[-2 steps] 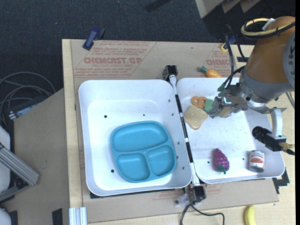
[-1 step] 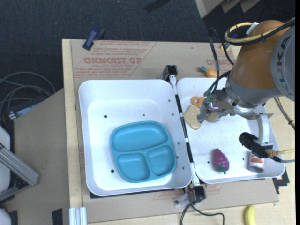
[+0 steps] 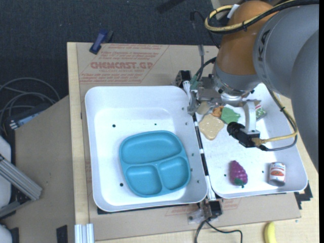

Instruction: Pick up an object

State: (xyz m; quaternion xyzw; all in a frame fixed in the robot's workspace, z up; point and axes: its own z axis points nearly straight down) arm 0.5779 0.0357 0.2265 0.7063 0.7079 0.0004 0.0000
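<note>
Cardboard (image 3: 121, 65) under bins reads "CHEMCAST GP"; small can (image 3: 277, 173) label illegible.

- The grey arm with its orange band (image 3: 243, 22) reaches in from the right and hangs over the top of the right bin (image 3: 291, 184).
- The gripper (image 3: 218, 104) sits low in that bin, just above a tan slice of toy bread (image 3: 211, 128) and a green piece (image 3: 230, 114).
- A purple bunch of toy grapes (image 3: 238, 172) lies near the bin's front, with a small red-labelled can (image 3: 277, 172) to its right.
- The left bin (image 3: 101, 115) holds a blue three-compartment tray (image 3: 154, 162).
- Both bins rest on a cardboard sheet (image 3: 121, 62) printed with red lettering.
- A yellow object (image 3: 270, 233) shows at the bottom edge.
</note>
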